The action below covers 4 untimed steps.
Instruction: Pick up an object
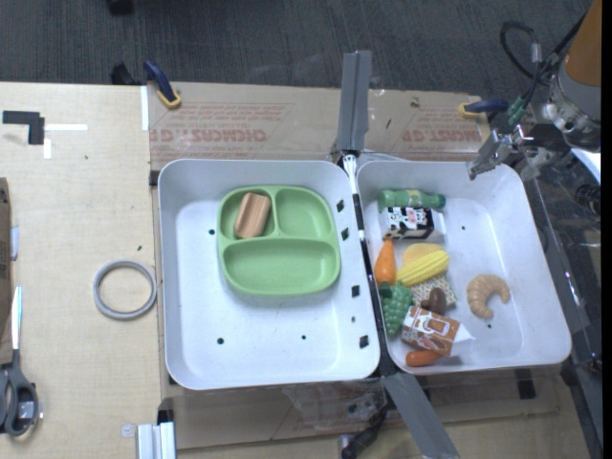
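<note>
Tool [499, 151]: at the upper right corner of the right bin [497, 199], over its rim, on the grey arm [574, 84] with orange band; whether it is released or clenched cannot be told, and nothing shows gripped in it.

Right bin, contents clustered along its left wall, well apart from the tool:
- green bottle [411, 200], lying crosswise at the top.
- black-and-white carton [410, 222], just below the bottle.
- carrot [384, 261], against the divider.
- corn cob [424, 264], touching the carrot's right side.
- green leafy item [395, 306], below the carrot.
- small orange-and-white box [430, 329], tilted, near the lower edge.
- croissant [488, 294], lying alone to the right of the cluster, bare bin floor between it and the tool.

Left bin [191, 342]: green divided plate [282, 256], with a hot dog [251, 214] in its upper left compartment.

Bench [76, 218], left of the bins: tape ring [125, 288]; scissors [17, 390] at the left edge.
</note>
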Motion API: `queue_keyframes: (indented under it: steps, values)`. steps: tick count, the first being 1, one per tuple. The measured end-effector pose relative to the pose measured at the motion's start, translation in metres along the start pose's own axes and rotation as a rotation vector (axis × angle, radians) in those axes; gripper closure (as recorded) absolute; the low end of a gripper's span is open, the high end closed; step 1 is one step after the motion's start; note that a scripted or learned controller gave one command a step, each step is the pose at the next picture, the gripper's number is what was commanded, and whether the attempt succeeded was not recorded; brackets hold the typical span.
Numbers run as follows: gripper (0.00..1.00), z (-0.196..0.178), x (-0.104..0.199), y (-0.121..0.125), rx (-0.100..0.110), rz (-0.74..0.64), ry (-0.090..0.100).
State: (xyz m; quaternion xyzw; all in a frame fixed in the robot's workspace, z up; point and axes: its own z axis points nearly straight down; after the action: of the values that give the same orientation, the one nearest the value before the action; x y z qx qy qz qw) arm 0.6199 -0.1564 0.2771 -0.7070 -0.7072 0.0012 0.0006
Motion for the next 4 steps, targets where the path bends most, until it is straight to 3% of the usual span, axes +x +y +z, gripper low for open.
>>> queue_keyframes:
  steps: [1,2,3,4]
  values:
    - [0.00,0.057,0.026,-0.016,0.000,0.016,0.000]
    - [0.00,0.169,0.039,-0.024,0.000,-0.051,0.001]
    - [0.00,0.186,0.041,-0.084,0.000,-0.111,0.001]
    - [1.00,0.177,0.040,-0.084,-0.002,-0.107,0.001]
